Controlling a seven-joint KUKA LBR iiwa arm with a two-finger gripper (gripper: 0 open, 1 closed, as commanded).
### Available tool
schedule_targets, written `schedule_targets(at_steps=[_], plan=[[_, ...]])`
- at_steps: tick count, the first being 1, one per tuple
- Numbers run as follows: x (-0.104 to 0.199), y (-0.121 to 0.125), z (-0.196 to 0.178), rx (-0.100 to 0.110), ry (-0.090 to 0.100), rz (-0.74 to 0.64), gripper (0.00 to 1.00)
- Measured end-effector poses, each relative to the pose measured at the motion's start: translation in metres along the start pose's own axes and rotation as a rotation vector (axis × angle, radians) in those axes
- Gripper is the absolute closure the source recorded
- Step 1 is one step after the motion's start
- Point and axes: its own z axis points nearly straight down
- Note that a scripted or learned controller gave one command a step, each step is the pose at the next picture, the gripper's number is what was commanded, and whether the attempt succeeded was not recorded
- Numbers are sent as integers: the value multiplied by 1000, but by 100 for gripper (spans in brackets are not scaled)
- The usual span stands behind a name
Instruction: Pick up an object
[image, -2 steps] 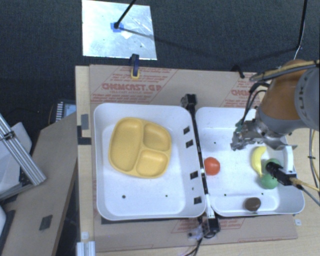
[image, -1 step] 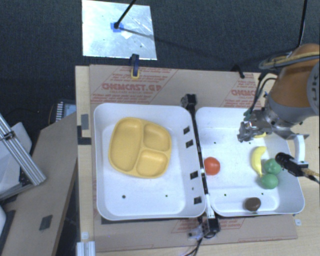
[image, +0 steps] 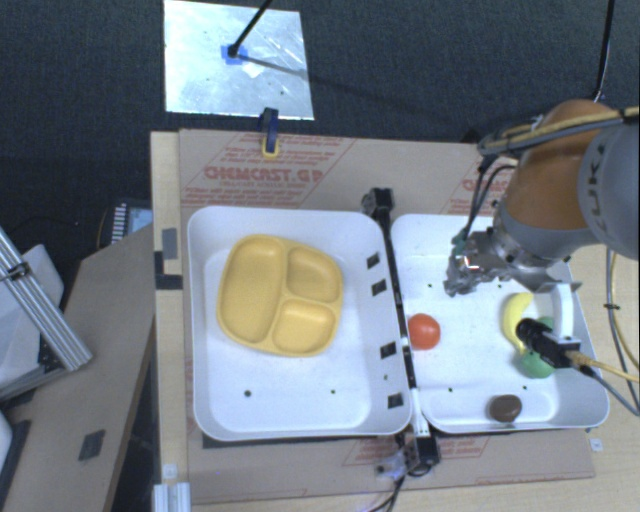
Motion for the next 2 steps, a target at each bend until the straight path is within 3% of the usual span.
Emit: schedule_targets(at_steps=[2], plan=[[110, -32, 5, 2, 1, -2, 100]])
